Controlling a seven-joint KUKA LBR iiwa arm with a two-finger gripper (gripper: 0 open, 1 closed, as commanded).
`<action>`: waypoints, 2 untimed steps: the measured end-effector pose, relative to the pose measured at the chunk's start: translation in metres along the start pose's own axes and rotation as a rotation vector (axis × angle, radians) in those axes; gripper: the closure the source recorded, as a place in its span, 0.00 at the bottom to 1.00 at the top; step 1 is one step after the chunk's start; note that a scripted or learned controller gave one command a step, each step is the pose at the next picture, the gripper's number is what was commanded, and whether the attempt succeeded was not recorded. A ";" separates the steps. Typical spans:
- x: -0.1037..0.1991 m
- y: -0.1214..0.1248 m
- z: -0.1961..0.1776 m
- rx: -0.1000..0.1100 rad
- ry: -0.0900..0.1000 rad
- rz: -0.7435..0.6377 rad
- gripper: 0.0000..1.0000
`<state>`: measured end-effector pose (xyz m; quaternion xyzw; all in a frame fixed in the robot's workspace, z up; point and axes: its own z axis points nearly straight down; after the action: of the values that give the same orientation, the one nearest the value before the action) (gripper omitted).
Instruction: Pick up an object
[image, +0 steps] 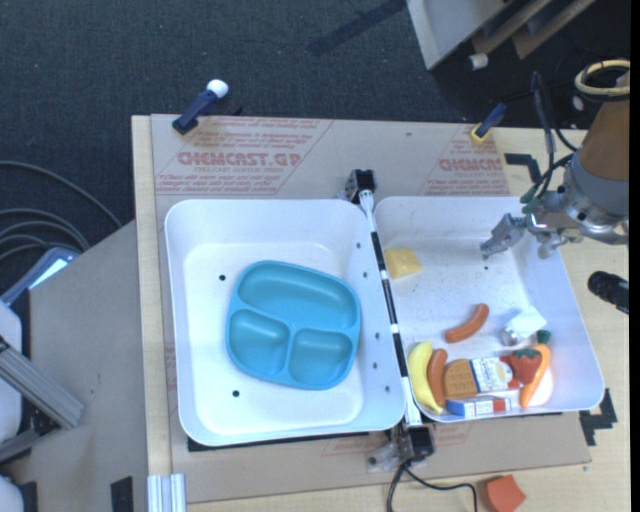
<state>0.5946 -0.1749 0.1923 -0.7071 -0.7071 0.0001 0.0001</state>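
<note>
Objects for picking sit in the right bin (560, 300): a yellow cheese wedge (403, 263) up near the divider, a sausage (467, 322) lying at a slant mid-bin, and a crowded heap along the near wall. In that heap there's a banana (421, 375) at the left end, a second sausage (437, 374) just beside it, a cracker (460, 378), a small box (492, 374), a carrot (537, 368) at the right and a white piece (526, 324) just above it. Over in the left bin (190, 300) a blue divided plate (293, 324) lies flat in the middle. The gripper (516, 235) hangs over the far right part of the right bin, well apart from the heap, nothing between its fingers, though how wide they stand I cannot tell. The arm (605, 160) comes in from the right edge.
</note>
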 end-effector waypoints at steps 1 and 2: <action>0.006 -0.045 0.108 0.000 0.000 0.001 0.00; 0.005 -0.045 0.098 -0.001 0.000 0.001 1.00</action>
<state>0.5495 -0.1695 0.0942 -0.7074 -0.7068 -0.0002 -0.0004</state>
